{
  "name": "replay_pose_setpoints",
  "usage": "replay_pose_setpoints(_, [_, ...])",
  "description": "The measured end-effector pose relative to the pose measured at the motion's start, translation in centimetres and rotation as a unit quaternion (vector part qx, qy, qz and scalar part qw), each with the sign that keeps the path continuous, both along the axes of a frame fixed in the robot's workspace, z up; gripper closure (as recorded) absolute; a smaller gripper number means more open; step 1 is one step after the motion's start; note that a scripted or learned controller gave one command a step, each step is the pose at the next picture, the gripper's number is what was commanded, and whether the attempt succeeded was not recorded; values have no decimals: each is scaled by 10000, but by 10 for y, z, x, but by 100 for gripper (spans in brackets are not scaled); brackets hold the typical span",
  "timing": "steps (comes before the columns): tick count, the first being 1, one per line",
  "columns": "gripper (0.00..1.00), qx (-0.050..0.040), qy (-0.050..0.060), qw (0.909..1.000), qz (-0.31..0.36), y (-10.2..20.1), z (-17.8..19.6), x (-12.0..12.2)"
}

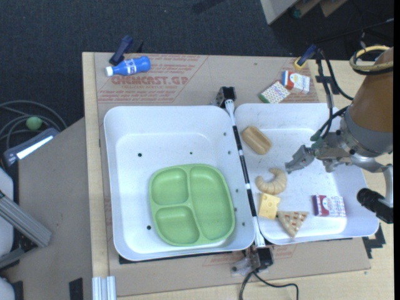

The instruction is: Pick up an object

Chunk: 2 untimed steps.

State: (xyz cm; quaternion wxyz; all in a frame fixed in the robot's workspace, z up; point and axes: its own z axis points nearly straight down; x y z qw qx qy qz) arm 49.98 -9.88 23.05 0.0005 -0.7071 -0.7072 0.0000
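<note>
Camera view: the gripper [299, 161] hovers in the right bin [350, 230], jaws slightly parted, holding nothing, just right of the croissant [273, 180]; bare floor lies farther right.

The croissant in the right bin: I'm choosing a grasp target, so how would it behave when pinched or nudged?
The croissant looks like a small toy, so probably light. Its curved, tapered shape may let it pivot or slip sideways. Lying flat, it seems unlikely to roll.
</note>
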Motion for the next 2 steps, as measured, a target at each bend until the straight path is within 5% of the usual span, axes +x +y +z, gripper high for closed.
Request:
replay_pose_setpoints(1, [0,1,6,10000,-4,1,-77,32])
replay_pose_setpoints(2, [0,3,2,10000,0,7,-146,39])
